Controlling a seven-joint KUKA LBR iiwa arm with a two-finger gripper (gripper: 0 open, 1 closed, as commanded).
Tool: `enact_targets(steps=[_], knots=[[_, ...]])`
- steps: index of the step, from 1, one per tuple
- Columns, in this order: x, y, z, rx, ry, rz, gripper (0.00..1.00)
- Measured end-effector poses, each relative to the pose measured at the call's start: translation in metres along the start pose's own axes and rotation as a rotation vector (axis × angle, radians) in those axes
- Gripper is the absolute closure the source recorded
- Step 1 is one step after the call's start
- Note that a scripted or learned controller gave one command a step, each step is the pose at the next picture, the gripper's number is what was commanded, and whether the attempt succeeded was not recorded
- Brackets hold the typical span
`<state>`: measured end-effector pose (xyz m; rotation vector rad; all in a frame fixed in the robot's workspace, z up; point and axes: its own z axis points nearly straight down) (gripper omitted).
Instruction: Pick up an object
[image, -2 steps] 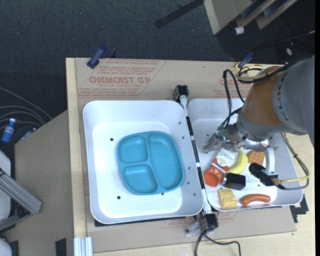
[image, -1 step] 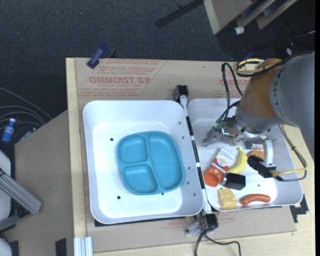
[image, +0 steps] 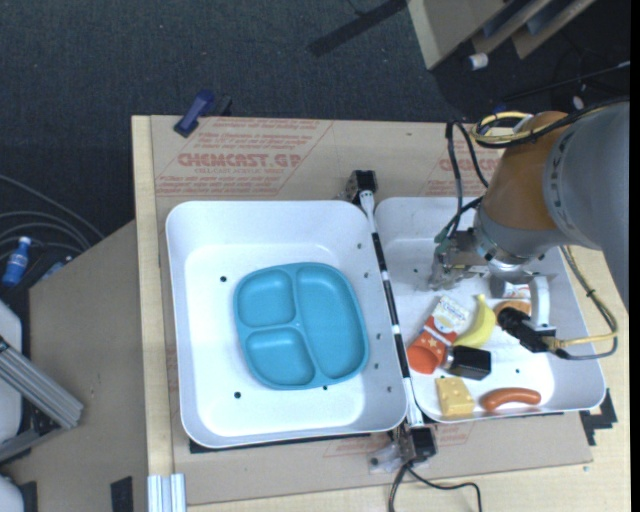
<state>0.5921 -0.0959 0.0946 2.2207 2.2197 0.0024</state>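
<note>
My gripper (image: 452, 264) hangs low over the back left part of the right bin (image: 410, 222), below the grey wrist and the orange band (image: 522, 180). Just in front of it lie a white and red carton (image: 441, 329) and a yellow banana (image: 484, 321). A black block (image: 470, 362) sits in front of those, with a yellow cheese wedge (image: 455, 396) and a red sausage (image: 511, 399) near the bin's front rim. Nothing shows in the gripper's grasp.
The left bin (image: 200, 330) holds a blue divided plate (image: 298, 324). A black divider strip (image: 385, 285) runs between the bins. Cables (image: 585, 345) trail from the arm across the right bin's right side. A blue item (image: 194, 113) lies off the bench's back left corner.
</note>
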Motion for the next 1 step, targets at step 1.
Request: enact_targets(steps=[1], knots=[[0.0156,0.0110,-0.1311,0.000,0.000,-0.001,1.00]])
